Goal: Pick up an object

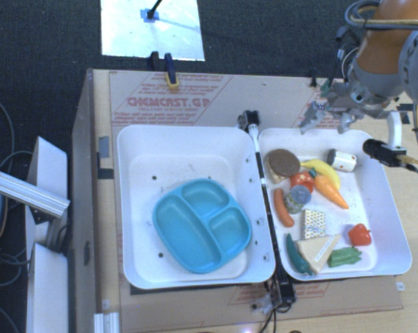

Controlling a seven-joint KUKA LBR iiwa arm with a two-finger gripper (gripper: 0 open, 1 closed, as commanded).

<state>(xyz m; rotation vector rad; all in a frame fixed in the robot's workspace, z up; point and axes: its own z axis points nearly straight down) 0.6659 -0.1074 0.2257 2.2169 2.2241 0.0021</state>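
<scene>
**Well above the toys, nothing in hand**

Plainly, my gripper (328,118) hangs over the back rim of the right bin (393,207), with my two fingers (311,120) spread apart and nothing between them. No toy is touching me, and the whole pile lies forward of where I hover.

Nearest to me are the brown disc (284,162) and the small white cylinder (344,161), with the banana (319,166) between them. Just past those sit the orange carrot (331,191), the tomato (302,181) and a grey round piece (298,197). Further on come the red sausage (282,208), the dotted cracker (314,223), the cheese wedge (319,247), the red pepper (360,234) and the green piece (344,257). The left bin (136,207) holds the blue divided plate (202,224).

I judge all of these to be light, hard plastic play food: stiff, not fragile, and probably smooth enough to squirt out of a poor pinch. The carrot looks like my best choice. It lies a little apart on its outer side, and its thick end gives me two opposed flanks to close across. The red pepper also stands clear of its neighbours, though its rounded body may roll. I would avoid the flat disc and the cracker, which offer little height to grip, and the crowded tomato, where a finger would likely land on a neighbour.
</scene>
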